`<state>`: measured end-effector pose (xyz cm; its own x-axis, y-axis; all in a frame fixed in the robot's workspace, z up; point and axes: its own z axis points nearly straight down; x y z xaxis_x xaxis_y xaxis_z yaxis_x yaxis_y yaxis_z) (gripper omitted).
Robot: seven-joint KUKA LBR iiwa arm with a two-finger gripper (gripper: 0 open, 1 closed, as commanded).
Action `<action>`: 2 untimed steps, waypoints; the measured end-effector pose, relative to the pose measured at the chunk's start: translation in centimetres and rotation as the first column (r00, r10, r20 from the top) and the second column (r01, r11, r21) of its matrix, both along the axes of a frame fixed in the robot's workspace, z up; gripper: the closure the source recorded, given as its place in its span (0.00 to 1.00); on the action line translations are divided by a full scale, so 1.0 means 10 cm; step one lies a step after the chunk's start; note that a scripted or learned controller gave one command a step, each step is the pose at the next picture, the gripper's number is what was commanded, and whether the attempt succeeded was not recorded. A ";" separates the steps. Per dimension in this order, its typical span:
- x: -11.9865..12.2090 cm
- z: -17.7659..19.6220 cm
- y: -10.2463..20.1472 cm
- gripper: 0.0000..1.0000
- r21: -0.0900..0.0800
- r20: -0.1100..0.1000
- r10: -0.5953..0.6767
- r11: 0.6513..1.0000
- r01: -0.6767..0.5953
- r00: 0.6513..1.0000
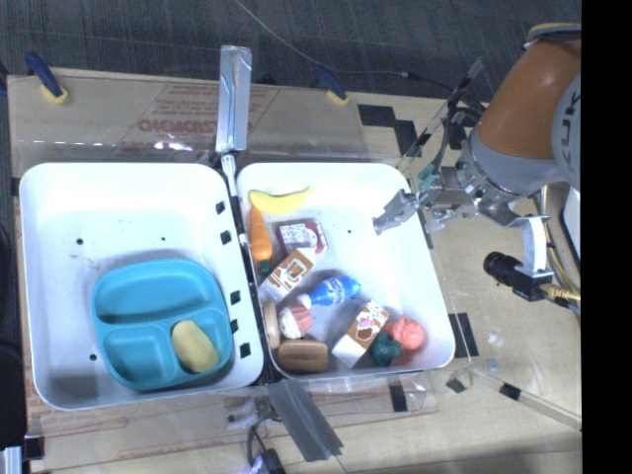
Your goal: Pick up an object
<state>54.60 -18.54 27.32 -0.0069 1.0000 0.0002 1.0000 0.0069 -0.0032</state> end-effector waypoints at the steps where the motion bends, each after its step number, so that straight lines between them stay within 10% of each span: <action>1: 0.21 -1.70 -0.20 0.00 0.005 -0.010 0.099 0.995 -0.099 0.995; 2: -0.35 -1.80 0.20 0.00 -0.001 0.005 0.309 0.951 -0.309 0.951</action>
